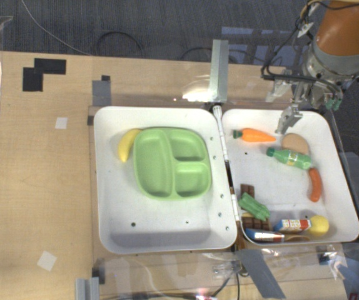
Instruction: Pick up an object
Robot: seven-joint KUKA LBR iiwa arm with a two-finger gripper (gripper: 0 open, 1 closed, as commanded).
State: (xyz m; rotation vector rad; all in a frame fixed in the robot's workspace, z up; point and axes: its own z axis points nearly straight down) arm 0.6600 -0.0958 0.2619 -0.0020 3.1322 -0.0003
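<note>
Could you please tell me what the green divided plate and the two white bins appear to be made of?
Green plate: likely moulded plastic, matte to satin; uniform colour, rounded compartment ridges, soft highlights. White bins, left bin and right bin: probably plastic or coated metal, smooth with a slight sheen; thin rounded rims and small holes, but the look leaves it open.

On the table two bins sit side by side: the left bin holds a divided plate with a banana touching its left edge. In the right bin, a carrot lies at the back, a bottle and sausage toward the right, and a lemon in the front corner.
</note>
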